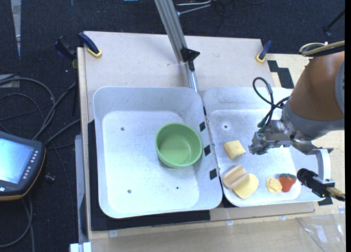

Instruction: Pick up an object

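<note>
The pale bench [142, 61] bore two white bins: the right bin [241, 105] lay under the hand [258, 147], the left bin [118, 135] well beside it

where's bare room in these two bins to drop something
The left bin has most room: bare floor all around the green bowl, widest toward its left wall. In the right bin, the far strip is free. Its near end is crowded: yellow block, tan-and-yellow pieces, strawberry and the gripper.

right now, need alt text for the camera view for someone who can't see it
A grey and orange robot arm's tool hangs over the right white bin, beside a yellow block, more yellow pieces and a toy strawberry. The left white bin holds a green bowl.
</note>
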Motion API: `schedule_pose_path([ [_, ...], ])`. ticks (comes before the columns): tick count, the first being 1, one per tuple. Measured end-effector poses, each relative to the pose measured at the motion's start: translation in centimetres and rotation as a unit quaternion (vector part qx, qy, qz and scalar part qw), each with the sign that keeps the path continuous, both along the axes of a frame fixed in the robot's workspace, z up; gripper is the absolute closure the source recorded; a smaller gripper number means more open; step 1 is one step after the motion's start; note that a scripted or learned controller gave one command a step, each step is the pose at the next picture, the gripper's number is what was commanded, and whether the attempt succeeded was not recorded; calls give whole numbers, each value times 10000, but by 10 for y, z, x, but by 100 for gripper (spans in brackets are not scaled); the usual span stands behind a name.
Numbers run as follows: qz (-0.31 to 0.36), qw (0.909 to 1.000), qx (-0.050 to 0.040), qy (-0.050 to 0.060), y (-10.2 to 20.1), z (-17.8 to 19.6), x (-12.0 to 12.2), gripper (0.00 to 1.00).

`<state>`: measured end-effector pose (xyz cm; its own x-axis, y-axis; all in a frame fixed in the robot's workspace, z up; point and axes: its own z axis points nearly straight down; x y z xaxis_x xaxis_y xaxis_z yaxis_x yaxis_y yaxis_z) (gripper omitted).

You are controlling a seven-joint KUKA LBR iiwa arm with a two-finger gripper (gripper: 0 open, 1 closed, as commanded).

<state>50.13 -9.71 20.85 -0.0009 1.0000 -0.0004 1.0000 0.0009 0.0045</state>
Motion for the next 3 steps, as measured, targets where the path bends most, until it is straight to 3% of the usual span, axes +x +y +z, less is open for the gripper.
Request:
schedule_pose_path([
  [1,-2,10000,0,2,0,46,1,100],
  [3,19,10000,7,24,103,36,46,100],
])
